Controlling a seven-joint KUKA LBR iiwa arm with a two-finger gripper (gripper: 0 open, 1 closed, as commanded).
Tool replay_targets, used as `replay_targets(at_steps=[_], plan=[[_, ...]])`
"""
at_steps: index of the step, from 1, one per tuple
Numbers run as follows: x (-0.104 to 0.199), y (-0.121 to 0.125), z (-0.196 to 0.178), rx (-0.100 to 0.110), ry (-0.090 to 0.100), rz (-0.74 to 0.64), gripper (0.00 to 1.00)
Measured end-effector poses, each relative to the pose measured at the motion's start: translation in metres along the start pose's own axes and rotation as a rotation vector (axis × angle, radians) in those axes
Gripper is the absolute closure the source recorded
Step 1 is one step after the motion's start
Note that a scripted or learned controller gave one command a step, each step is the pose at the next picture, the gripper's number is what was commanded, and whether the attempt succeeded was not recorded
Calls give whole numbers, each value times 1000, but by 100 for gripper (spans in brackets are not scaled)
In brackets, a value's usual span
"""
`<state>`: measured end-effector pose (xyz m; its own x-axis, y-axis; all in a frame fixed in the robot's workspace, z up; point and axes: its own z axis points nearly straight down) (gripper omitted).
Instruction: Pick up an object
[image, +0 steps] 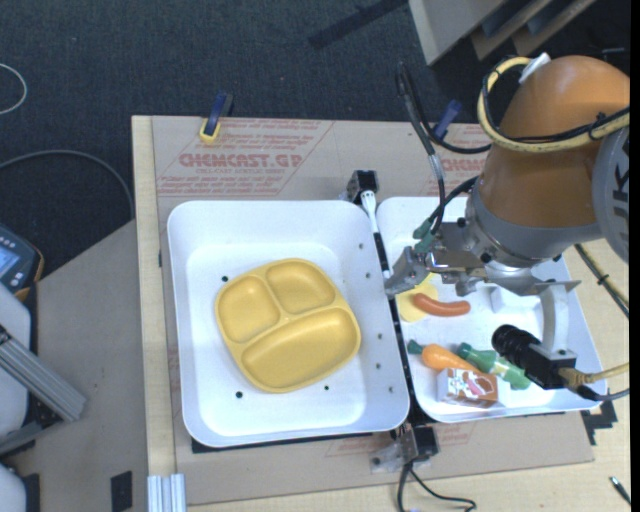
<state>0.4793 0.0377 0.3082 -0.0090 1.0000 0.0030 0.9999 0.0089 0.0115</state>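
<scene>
Gripper (432, 272) over my right bin (570, 395), grip unreadable, toy hot dog (441, 306) at six o'clock, yellow divided plate (288, 323) in left bin (200, 260).

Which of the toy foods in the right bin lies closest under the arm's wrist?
The red-orange sausage, just below the wrist; the carrot and the printed packet lie farther toward the bin's near edge.

A dark blue-grey carpet floor (120, 60) surrounds the counter (250, 160), whose top is brown cardboard printed with red lettering. A thin pale cable (12, 88) loops on the floor at upper left. The light is even and soft.
</scene>
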Motion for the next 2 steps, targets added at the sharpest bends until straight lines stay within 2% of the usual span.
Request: replay_targets(at_steps=[1, 2], plan=[[-4, 1, -4, 8, -4, 7, 100], [35, 1, -39, 10, -4, 8, 100]])
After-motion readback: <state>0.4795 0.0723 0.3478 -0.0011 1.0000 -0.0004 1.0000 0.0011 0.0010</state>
